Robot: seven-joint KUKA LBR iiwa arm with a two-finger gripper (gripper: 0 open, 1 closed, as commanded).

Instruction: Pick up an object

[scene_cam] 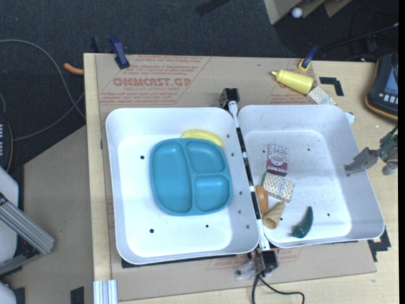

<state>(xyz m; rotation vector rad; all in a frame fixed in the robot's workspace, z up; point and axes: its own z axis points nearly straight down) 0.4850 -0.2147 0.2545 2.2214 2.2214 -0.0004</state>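
Claw (362,159) hangs at the right bin's (329,122) far rim, can't tell its state. Small box (277,158) lies well left of it; probably light, stiff, so pinch its long sides.

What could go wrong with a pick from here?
1. The small box, cracker, cone and carrot crowd the right bin's left wall, so a grasp may catch two or hit the wall.
2. The gripper sits at the far rim, away from them.
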